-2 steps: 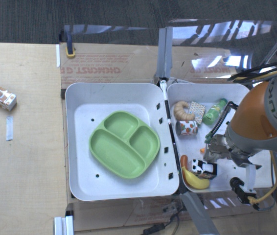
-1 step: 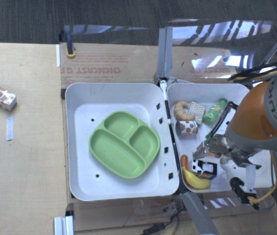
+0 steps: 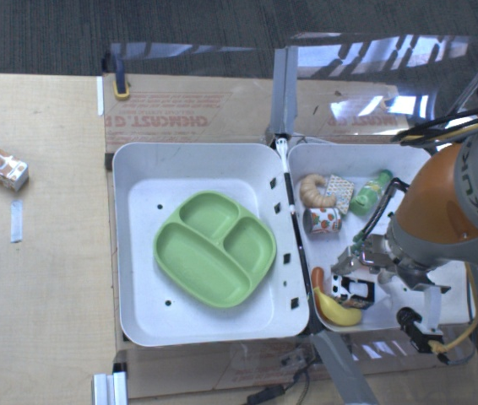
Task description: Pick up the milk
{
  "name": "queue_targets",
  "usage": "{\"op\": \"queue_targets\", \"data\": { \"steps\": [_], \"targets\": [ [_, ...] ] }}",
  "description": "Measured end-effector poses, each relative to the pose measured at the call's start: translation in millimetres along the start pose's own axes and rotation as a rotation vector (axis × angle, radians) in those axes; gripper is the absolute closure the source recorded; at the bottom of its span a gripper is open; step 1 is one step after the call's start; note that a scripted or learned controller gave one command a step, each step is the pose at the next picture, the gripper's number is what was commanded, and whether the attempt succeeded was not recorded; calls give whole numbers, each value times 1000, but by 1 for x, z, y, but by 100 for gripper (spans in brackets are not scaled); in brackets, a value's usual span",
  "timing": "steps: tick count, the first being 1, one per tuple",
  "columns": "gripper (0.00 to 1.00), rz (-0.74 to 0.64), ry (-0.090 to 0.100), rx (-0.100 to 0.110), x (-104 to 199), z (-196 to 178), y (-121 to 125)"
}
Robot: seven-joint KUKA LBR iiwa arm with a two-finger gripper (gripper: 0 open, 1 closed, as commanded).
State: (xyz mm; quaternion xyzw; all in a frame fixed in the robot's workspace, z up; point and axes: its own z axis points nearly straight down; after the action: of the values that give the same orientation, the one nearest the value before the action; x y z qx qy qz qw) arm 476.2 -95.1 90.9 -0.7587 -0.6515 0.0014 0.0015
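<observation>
A: Where is the milk sitting right now?

B: The milk carton (image 3: pixel 355 290), white with black cow patches, is lying in the right bin (image 3: pixel 450 154), toward its near left corner. It is touching the banana (image 3: pixel 337 307), which is curving along just in front of it, and a small orange carrot-like piece (image 3: pixel 317 277) is lying just to its left.

A: And the gripper?

B: The gripper (image 3: pixel 353 260) is hanging directly above the carton, at the end of the grey arm with its orange band (image 3: pixel 442 197), which is reaching in from the right. Its metal fingers are pointing toward the carton's upper edge, but I cannot tell how far apart they are standing, or whether they are touching the milk at all.

A: What else is lying in that bin?

B: Farther back, a croissant-shaped pastry (image 3: pixel 313 189) is resting beside a speckled packet (image 3: pixel 338 191), a green bottle (image 3: pixel 369 192) is lying to their right, and a small can (image 3: pixel 324 220) is standing just in front of the pastry.

A: And the left bin?

B: The left bin (image 3: pixel 138 226) is holding a green divided plate (image 3: pixel 214 248). Well apart, on the bench at the far left, a small orange-and-white carton (image 3: pixel 1 167) is lying on its side
</observation>
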Motion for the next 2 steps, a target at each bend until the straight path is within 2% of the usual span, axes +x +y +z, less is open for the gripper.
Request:
{"op": "queue_targets", "data": {
  "steps": [1, 2],
  "targets": [
    [100, 2, 0, 2, -1, -8, 0],
    [0, 2, 0, 2, -1, -8, 0]
  ]
}}
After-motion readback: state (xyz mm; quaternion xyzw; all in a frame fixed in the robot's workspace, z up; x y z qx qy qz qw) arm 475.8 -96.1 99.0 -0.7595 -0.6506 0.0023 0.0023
